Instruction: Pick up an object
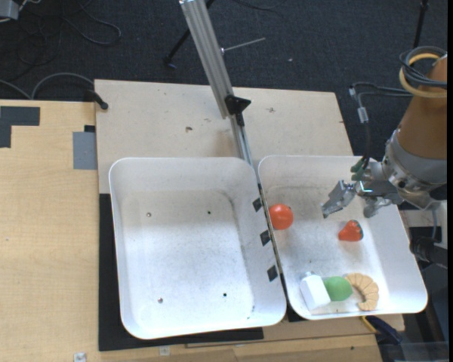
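You have the arm [426, 127] reaching in from the right over the right bin [408, 240], with the gripper [356, 200] hanging above that bin's upper middle, its two fingers [337, 200] spread apart and nothing between them. Just below the gripper you can see a small red object [351, 231] lying on the bin floor, apart from the fingertips. An orange-red ball [281, 216] sits near the bin's left wall. Along the near edge you find a white block [314, 291], a green ball [337, 288] touching it, and a tan croissant-shaped piece [365, 289] just beside the green ball. The left bin [136, 179] stands alongside, its rim meeting the right bin's
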Controlling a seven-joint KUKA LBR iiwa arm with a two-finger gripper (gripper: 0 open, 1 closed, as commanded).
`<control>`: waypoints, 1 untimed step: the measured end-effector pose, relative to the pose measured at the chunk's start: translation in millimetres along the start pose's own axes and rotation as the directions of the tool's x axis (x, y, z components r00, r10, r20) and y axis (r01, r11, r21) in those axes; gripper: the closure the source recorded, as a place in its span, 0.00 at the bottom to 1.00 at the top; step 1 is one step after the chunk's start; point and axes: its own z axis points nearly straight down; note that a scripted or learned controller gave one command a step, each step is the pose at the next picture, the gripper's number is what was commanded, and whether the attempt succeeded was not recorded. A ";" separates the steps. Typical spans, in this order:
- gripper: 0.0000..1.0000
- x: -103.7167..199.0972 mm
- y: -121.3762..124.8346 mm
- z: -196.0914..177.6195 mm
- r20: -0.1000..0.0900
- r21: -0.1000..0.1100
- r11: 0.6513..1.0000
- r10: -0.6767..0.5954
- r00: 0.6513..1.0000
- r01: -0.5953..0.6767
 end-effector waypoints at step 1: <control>0.00 -1.0 0.5 -2.1 0.001 -0.005 1.000 0.003 1.000 -0.003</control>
